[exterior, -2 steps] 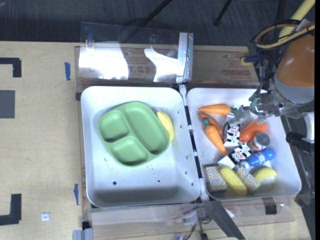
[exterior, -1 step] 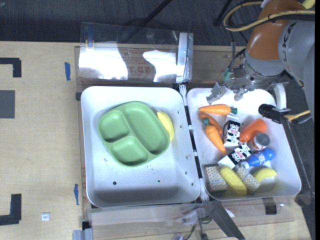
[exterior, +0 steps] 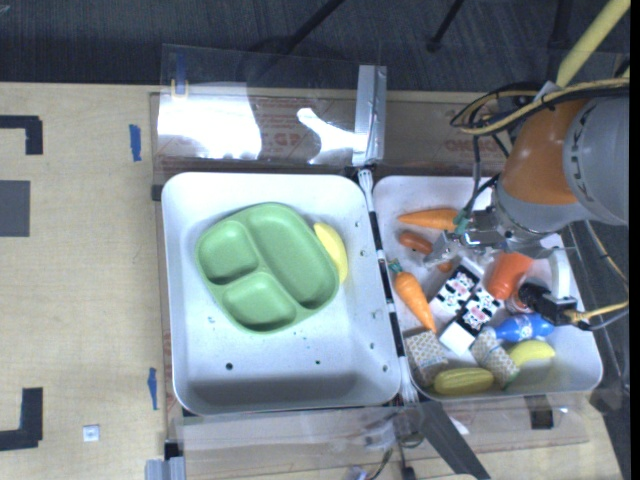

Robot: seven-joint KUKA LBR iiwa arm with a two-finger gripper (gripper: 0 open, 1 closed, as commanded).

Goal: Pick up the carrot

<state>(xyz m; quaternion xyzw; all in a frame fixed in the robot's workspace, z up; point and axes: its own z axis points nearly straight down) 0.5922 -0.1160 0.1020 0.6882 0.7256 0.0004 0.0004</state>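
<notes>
Two carrots lie in the right bin (exterior: 585,368). One carrot (exterior: 428,218) lies crosswise near the bin's far left. The other carrot (exterior: 413,299) lies slanted along the left wall. A shorter, darker orange piece (exterior: 414,240) sits between them. My gripper (exterior: 466,236) hangs over the bin's far middle, just right of the far carrot and above a black-and-white patterned box (exterior: 466,299). Nothing can be seen held in it.
The right bin also holds an orange-red piece (exterior: 507,273), a blue object (exterior: 521,328), a yellow lemon-like item (exterior: 533,352), a yellow-green pickle shape (exterior: 462,379) and a checked block (exterior: 424,348). The left bin (exterior: 200,368) holds a green divided plate (exterior: 265,265) and a yellow item (exterior: 333,251).
</notes>
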